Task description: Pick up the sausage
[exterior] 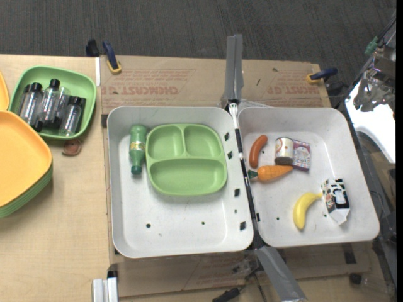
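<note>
Lying in right bin (352, 228): sausage (257, 151), touching carrot (273, 173).

Only readable thing I see is red print on the cardboard sheet (189, 83) under my bins, upside down, looks like "CHEMCUZI". The small carton (335, 200) and box (301, 155) labels are too blurry.

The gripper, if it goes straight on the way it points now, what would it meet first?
Probably the right bin's far right rim, not the sausage; the gripper hangs near that corner, but depth and its direction are unclear.
</note>
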Tool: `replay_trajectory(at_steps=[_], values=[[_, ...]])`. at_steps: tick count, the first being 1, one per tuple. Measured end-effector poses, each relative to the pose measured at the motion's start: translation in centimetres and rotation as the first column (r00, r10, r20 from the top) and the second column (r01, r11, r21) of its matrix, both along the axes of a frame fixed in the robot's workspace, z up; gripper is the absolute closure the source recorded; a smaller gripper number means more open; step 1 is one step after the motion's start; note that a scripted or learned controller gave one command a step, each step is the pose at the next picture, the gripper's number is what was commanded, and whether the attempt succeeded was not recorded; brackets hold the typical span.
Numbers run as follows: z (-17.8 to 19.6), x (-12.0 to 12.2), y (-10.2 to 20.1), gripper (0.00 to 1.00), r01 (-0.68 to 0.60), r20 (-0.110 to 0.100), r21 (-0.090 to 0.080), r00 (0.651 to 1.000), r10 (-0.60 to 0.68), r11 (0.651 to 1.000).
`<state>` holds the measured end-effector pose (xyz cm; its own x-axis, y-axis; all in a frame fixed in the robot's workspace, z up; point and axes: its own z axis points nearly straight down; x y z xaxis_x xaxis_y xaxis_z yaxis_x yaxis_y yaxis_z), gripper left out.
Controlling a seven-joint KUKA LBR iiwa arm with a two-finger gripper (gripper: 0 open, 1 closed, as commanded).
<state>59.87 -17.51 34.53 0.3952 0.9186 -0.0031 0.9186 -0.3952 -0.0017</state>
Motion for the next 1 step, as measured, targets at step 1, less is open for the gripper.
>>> replay_trajectory(at_steps=[1], values=[[2.71, -2.48, -3.56, 1.0, 0.354, -0.001, -0.001, 0.935, -0.354, 0.935]])
